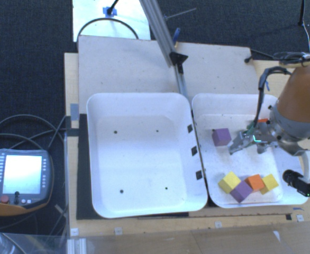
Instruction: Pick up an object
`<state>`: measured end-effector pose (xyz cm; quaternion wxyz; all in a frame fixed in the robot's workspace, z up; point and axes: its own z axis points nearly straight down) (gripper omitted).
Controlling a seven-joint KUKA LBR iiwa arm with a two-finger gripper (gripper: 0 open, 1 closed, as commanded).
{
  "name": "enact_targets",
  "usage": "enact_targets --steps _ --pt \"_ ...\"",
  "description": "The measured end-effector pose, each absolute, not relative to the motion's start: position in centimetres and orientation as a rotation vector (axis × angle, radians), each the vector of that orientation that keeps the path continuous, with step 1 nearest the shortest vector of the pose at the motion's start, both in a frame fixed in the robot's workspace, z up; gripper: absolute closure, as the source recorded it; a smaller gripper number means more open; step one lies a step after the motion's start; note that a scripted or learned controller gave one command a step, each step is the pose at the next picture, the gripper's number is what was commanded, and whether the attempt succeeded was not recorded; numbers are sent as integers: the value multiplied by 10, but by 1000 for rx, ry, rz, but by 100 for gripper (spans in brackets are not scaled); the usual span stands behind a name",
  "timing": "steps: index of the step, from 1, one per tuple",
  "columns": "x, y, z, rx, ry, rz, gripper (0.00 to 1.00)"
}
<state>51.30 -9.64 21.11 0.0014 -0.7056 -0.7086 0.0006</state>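
1. Overhead, the arm (303,97) reaches in from the right edge of the bench (160,67) and ends over the right bin (234,102), its orange band above the grey wrist.
2. The gripper (246,142) hangs over the middle of the right bin, pointing toward the divide between the two bins. Whether its fingers are wide or narrow I cannot tell; nothing shows between them.
3. A purple cube (221,137) lies alone near the middle of the right bin, just beside the gripper's tip on the side toward the left bin, apparently apart from it.
4. Four more blocks cluster along the near edge of the right bin: a yellow cube (230,182), a second purple cube (241,191) touching it, an orange cube (255,182) next, and a small yellow cube (270,183) closest to the bin's right corner.
5. The left bin (99,142) sits beside the right one, their inner rims touching.
6. A teach pendant (18,181) with a lit screen lies on the floor off the bench's left edge, cables looped around it.
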Motion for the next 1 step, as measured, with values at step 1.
enact_targets --steps 1 --pt "514 -96 213 -2219 -2225 -3 0"
